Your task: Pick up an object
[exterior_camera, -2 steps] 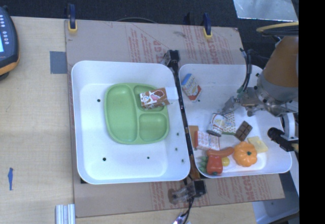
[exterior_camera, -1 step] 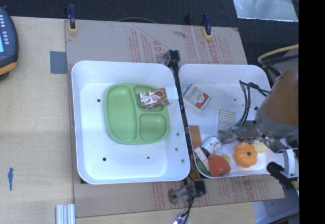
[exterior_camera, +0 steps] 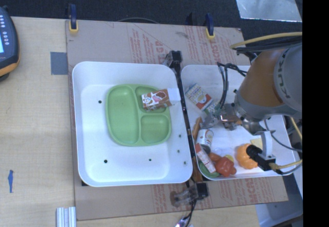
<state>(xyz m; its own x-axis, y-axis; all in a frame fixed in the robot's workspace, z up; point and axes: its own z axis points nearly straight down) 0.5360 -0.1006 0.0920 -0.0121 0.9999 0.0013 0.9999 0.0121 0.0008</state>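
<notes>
While seen from above at a slant: arm reaching in from the right over the right bin, wrist covering much of that bin's middle. Gripper low among the clutter, near the left wall; finger spread and any hold impossible to tell. Small packet just up-left of it. Can, red item and orange item crowded along the near edge, little free floor between. Left bin roomier: green divided plate at centre, brown carton lying in its upper-right compartment, wide bare white margin toward the left and near walls.
</notes>
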